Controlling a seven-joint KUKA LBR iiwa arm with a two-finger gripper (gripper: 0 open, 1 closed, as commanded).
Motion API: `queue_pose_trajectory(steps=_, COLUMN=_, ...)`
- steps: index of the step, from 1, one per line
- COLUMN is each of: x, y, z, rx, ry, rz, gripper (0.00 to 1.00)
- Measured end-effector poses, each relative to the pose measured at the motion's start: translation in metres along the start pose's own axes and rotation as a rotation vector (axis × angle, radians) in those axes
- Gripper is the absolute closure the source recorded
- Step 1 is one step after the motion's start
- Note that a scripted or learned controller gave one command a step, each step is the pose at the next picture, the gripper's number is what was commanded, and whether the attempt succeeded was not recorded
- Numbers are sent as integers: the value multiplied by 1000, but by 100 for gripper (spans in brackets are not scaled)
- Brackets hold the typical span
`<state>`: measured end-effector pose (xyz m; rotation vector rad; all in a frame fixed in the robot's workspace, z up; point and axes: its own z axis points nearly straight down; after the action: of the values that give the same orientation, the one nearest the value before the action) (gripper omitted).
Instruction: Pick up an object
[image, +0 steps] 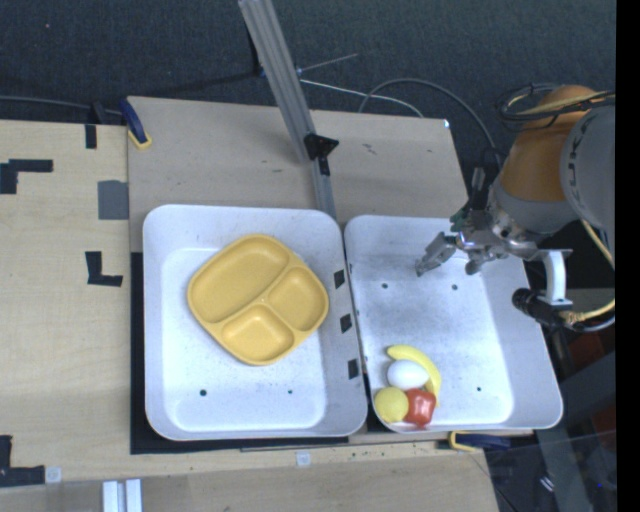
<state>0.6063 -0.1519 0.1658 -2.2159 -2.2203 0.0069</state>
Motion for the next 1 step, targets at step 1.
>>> queue_pose_trajectory(steps=1, x=-8, y=-5, z=49, rx=0, ry=-1, rz=1, gripper=0)
